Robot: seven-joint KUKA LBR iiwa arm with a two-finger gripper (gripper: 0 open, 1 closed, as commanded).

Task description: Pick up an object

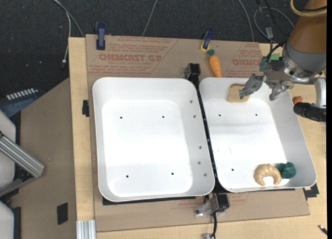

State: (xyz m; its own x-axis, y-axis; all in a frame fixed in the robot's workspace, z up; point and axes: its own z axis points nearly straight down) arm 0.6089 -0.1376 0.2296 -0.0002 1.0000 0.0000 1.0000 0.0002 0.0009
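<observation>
**Tool spread over the right bin's far edge**

The two-finger tool hangs with fingers spread apart, pinching nothing, above the far edge of the right shallow white bin. A tan, bread-like block lies just beside its left finger. A beige croissant-shaped toy and a small green lump touch in the near corner. An orange carrot-shaped toy rests on the counter.
</observation>
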